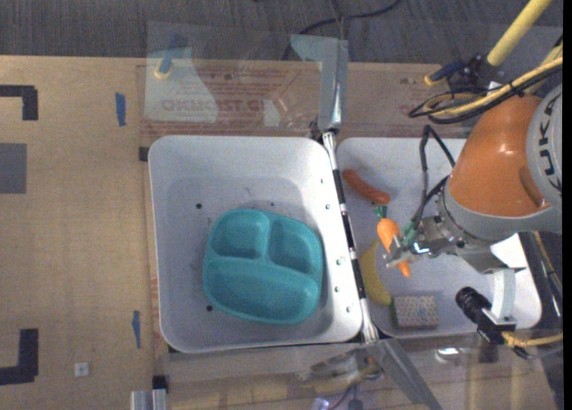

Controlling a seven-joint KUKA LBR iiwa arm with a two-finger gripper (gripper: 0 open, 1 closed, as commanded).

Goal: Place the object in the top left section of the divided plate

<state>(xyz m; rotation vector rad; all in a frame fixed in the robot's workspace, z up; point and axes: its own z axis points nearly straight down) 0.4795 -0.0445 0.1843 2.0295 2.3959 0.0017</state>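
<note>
A teal divided plate (264,267) with three sections lies in the left bin (179,176). In the right bin (407,163) an orange toy carrot (386,233) lies near the dividing wall, with its green top pointing away. My gripper (400,253) is low over the carrot's lower half, and orange shows both above and below it. The gripper's body and the grey-and-orange arm (496,167) cover the bin's right side.
The right bin also holds a red-orange sausage (366,187) at the back, a yellow banana (375,285) along the left wall and a speckled tan block (416,311) at the front. The bins' shared wall (344,238) separates carrot from plate.
</note>
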